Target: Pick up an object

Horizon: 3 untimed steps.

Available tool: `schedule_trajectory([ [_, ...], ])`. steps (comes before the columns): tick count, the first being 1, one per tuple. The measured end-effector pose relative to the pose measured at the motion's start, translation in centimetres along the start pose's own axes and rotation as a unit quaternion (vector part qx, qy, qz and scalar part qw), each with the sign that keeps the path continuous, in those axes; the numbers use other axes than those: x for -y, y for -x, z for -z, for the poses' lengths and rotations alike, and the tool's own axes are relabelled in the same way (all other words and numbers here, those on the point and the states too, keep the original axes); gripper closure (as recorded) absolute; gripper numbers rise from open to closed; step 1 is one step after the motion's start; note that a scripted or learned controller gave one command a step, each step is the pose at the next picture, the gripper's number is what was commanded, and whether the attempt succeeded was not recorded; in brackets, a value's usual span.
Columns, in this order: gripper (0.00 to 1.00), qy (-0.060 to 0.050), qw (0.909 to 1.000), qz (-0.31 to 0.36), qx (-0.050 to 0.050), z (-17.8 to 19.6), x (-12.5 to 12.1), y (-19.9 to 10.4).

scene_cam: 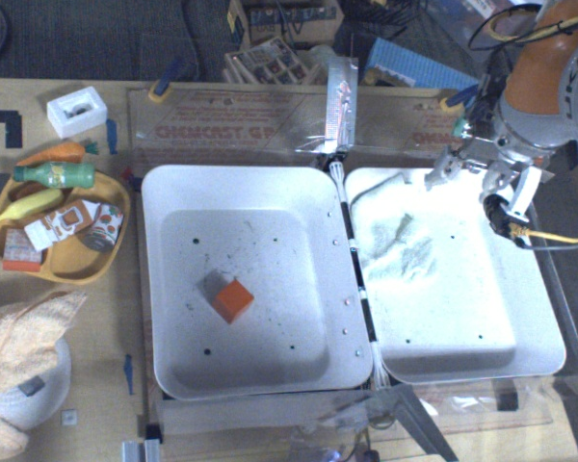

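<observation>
An orange block [234, 300] lies in the left white bin [164, 210], a little below its middle, with a grey shadow or smudge beside its upper left corner. My gripper [484, 177] hangs over the upper right corner of the right white bin [539, 345], far from the block and well to its right. The grey arm with its orange band [549, 77] comes in from the top right. Nothing shows under the gripper except the bin's bright, scuffed floor.
A yellow bowl [96, 263] of toy food sits left of the bins, with a white box [77, 112] behind it and a cloth [24, 340] in front. A clear panel [241, 128] runs along the back. A yellow cable [559, 241] trails off the wrist.
</observation>
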<state>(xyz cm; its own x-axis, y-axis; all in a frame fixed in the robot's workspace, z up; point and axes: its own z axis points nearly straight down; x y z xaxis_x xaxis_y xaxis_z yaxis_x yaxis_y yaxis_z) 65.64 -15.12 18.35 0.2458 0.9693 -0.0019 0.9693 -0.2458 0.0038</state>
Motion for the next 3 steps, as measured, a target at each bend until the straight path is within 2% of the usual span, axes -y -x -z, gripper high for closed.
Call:
schedule_trajectory([
  [1,0.0,-0.002,0.9978,0.066,-0.001,-8.7,3.5,0.7],
  [2,0.0,0.0,0.9993,-0.039,0.0,-6.0,0.8,6.3],
  [3,0.0,0.004,0.9996,0.027,-0.001,-9.2,5.8,2.6],
])
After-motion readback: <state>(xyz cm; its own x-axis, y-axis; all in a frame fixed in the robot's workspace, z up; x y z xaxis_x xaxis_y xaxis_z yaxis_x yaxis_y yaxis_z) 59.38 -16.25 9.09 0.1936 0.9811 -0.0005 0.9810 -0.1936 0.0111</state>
